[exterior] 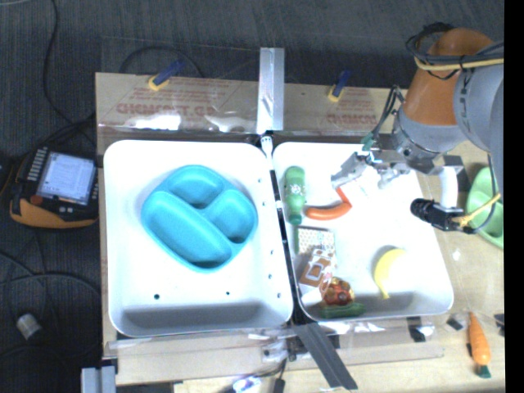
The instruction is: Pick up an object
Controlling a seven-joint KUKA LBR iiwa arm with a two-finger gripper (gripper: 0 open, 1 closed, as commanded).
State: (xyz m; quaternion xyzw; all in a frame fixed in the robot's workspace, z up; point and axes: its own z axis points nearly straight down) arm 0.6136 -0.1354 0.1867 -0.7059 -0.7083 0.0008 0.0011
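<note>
Claw (348,176), fingers spread, hangs just above a curved orange-red chilli (327,211) in the right bin (426,281).

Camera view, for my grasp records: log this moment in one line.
hand above right bin | nearest: carrot | banana untouched | nothing seen held

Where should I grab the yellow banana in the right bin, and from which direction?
Take the banana across its thick middle, coming straight down. It lies flat on the right bin floor, curved, with bare floor on both long sides, so the fingers would likely fit either side. The gripper sits farther up the bin, above the orange carrot.
</note>
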